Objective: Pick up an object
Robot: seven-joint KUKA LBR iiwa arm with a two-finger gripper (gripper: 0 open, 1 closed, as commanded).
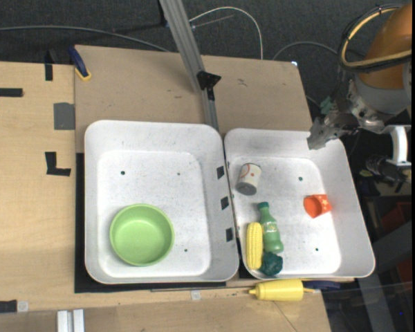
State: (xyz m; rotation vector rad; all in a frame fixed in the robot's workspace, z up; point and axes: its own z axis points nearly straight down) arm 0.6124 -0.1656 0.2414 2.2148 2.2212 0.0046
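Gripper [319, 137] hovers over the right bin's [346, 254] far corner, grip state unclear, orange block [317, 205] below

A: The arm [384, 54] at the upper right is cut off by the frame's edge.

B: And the gripper [320, 135] over the right bin's [346, 258] upper right rim?

A: Too small and dark to read its fingers.

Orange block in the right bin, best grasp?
Come straight down on the orange block and close the hand across its body. It lies alone on the right bin's floor, apart from the bottle and corn.
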